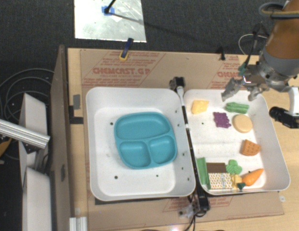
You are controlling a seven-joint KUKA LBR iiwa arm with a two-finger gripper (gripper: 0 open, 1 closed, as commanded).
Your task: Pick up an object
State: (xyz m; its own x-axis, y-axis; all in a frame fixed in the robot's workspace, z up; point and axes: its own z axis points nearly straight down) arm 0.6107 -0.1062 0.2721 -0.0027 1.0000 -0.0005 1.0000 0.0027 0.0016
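The claw [240, 91] hangs released, its two fingers spread with nothing between them; just below it lies the green piece [236, 108], its long axis across the right bin [279, 150], pointing left and right; if the spread fingers come down along this axis, I think they may push it away; further below are the purple piece [221, 119] and the round biscuit [243, 123].

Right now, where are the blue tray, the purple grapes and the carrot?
blue tray [139, 129], camera view, on the bare floor of its large compartment.
purple grapes [221, 119], camera view, middle of the bunch.
carrot [253, 176], camera view, orange body.
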